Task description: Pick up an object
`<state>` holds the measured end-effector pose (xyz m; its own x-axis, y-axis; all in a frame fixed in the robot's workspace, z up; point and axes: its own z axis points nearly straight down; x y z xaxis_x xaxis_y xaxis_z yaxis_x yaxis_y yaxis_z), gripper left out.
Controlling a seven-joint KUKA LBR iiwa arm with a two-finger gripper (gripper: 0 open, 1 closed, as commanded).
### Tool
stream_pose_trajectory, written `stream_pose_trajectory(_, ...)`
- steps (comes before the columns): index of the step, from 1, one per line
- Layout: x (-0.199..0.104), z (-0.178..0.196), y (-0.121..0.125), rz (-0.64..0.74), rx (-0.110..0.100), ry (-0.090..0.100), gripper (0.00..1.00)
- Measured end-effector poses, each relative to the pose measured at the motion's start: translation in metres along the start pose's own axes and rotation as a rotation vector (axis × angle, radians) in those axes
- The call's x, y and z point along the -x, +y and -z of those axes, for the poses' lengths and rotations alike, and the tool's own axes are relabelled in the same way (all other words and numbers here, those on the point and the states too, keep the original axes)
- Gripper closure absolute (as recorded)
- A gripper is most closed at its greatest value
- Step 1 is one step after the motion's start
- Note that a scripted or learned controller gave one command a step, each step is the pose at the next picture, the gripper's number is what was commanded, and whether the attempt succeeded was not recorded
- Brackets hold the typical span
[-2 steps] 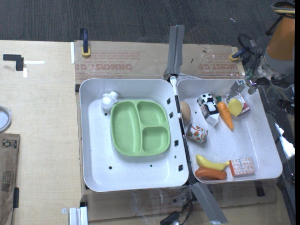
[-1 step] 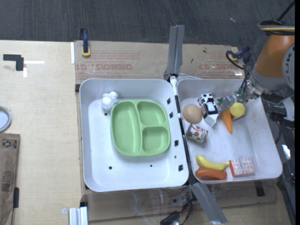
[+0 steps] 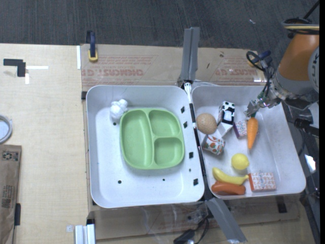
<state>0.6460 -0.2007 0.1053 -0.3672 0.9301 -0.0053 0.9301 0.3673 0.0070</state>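
A pale green divided plate (image 3: 151, 138) is seen in the white left bin (image 3: 99, 151). In the white right bin (image 3: 287, 151), an orange carrot (image 3: 252, 132), yellow lemon (image 3: 239, 161), yellow banana (image 3: 227, 176) and black-and-white cow figure (image 3: 227, 113) are seen.

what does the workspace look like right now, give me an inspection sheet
surface: two white bins side by side, left bin and right bin, on a bench.
job's things: right bin holds carrot, egg, lemon, banana, cow toy, small boxes.
clutter: green divided plate and small white toy in left bin.
grippers: gripper just above the carrot's top end; nothing seen held.
cables: blue wires near the wrist.
surroundings: cardboard sheet behind the bins, dark floor.
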Motion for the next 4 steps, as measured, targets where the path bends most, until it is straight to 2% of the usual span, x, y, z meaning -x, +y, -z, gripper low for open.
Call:
stream_pose_trajectory(1, -0.064, -0.006, -0.088, 0.305, 0.004, -0.002, 1.0)
stream_pose_trajectory(2, -0.047, -0.006, -0.116, 0.723, 0.004, -0.005, 1.0)
stream_pose_trajectory(3, -0.046, 0.004, -0.114, 0.719, 0.008, -0.009, 1.0)
stream_pose_trajectory(4, -0.087, 0.102, -0.103, 0.388, -0.004, 0.004, 1.0)
